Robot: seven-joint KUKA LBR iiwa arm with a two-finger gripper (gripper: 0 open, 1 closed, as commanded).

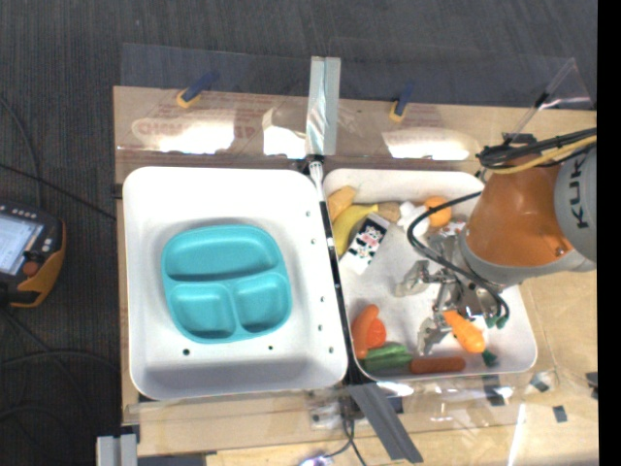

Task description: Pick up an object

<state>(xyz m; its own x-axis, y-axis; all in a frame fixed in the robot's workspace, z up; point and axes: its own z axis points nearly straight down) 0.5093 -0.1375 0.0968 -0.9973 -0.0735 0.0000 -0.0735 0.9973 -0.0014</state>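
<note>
My gripper (424, 307) hangs low over the right bin (514, 357), reaching in from the right below the orange wrist band. Its two metal fingers (412, 280) stand spread apart and open, with bare white bin floor between them. A small orange carrot-like piece (467, 333) lies right beside the lower finger, outside the gap. Also in this bin are a yellow banana (344, 223), a black-and-white packet (367, 239), an orange lump (367, 326), a green piece (388, 355) and a brown-red sausage shape (437, 364).
The left bin (146, 357) holds a teal divided plate (226, 280). Another orange item (439, 207) lies at the right bin's far edge, partly behind a black cable. A grey post (323, 105) rises at the back between the bins.
</note>
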